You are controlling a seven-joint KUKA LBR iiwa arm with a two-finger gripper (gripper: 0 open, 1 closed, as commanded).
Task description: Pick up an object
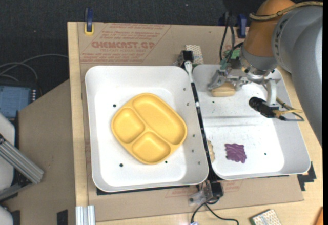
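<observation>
My gripper (221,83) is low in the far left corner of the right bin (277,165). A small tan, rounded object (223,93) lies right under it, touching or nearly touching; the gripper body hides how they meet. A purple bumpy object (236,152) lies in the near middle of the same bin, well apart from the gripper. A yellow divided plate (148,127) with three compartments sits in the middle of the left bin (100,85).
The two bins meet at a raised rim (197,111) just left of the gripper. The bins rest on a brown cardboard sheet (128,39). The grey arm with its orange band (266,24) comes in from the upper right over the right bin's far edge.
</observation>
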